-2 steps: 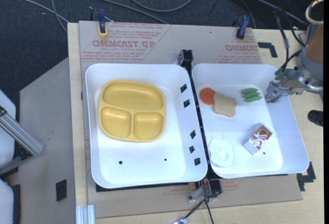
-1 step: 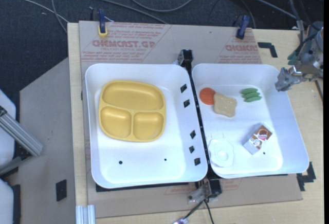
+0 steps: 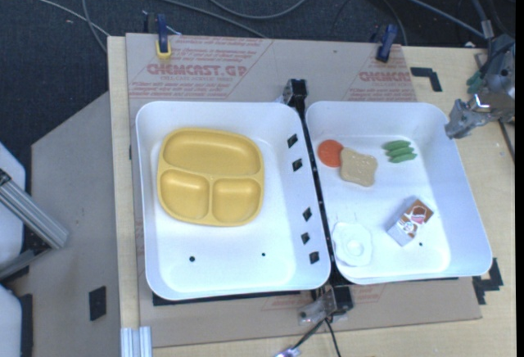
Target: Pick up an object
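Observation:
The right bin (image 3: 463,183) holds an orange-red disc (image 3: 329,152), a tan slice of toast (image 3: 358,167), a green bean pod (image 3: 399,151), a small red-and-white carton (image 3: 409,222) and a white fried-egg piece (image 3: 353,242). My gripper (image 3: 465,116) hangs at the right bin's far right corner, just outside its rim, well away from every object. Nothing is seen between its fingers.
A yellow three-section plate (image 3: 210,175) lies in the left bin (image 3: 155,208). Black clips (image 3: 304,216) line the seam between the bins. Blue clamps (image 3: 163,32) pin the cardboard at the back, and cables run behind the bench.

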Action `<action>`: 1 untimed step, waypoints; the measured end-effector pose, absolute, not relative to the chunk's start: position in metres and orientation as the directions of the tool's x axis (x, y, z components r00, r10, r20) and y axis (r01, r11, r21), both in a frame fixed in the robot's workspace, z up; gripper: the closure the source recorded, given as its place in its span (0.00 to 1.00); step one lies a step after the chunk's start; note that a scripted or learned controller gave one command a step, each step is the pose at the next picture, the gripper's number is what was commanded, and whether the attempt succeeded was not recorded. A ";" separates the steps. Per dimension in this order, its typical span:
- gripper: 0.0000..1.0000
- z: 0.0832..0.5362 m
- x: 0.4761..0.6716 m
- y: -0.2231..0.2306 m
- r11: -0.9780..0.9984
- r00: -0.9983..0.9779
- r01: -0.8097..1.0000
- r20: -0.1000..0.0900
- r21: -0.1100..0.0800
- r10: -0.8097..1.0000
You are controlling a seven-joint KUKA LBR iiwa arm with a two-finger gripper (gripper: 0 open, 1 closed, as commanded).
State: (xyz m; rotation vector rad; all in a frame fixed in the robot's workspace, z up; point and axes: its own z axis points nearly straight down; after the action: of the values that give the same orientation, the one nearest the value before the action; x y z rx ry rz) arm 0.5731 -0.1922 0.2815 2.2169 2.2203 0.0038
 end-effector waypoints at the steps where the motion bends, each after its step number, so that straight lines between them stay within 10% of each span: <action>1: 1.00 0.266 0.565 -0.133 0.006 -0.006 1.000 0.004 -0.003 1.000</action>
State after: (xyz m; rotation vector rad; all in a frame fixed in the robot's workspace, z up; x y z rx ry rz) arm 0.5650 -0.1327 0.2662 2.2180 2.2313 0.0007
